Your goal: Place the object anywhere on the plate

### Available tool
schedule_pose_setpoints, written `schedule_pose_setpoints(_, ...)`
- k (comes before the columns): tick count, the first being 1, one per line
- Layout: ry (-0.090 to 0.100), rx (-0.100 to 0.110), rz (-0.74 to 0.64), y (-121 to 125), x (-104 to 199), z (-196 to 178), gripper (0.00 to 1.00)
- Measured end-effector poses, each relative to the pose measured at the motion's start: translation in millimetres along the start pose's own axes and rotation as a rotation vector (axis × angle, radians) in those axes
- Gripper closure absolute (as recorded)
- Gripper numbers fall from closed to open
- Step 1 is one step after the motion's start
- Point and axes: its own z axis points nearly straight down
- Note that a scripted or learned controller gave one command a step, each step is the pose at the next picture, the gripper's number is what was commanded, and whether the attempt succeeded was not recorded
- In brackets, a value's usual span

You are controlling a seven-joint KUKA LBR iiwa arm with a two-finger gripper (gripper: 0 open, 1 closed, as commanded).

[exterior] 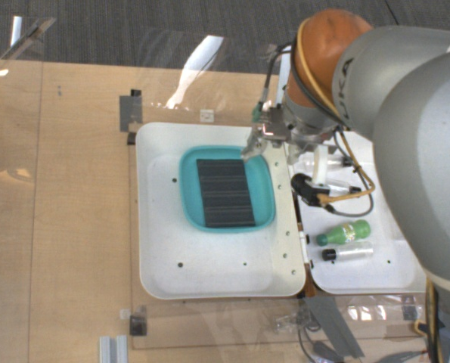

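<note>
Wooden table [58, 203] at far left, bare. Next, the left white bin [209, 274], carrying a teal plate [189, 195]. Flat on the plate, and wholly within its rim, a dark ribbed slab [225, 193], judged to be the task's object and so already in place. Looks stiff, thin and light; ridged top probably grippy, the low profile awkward. Best taken across the narrow width by the long edges, near the middle. Hand [255, 146] at the plate's upper right corner, just beside the slab's far corner; cannot tell how far open, or whether anything is in it. Further right, the right bin [361, 278], with a green bottle [346, 233] and a clear tube [349, 252] lying down, well apart from the plate.
</note>
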Motion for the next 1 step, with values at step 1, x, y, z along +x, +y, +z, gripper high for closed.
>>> schedule_pose_setpoints(1, -0.001, -0.002, -0.041, 32.7, 12.6, -71.9, 0.00)
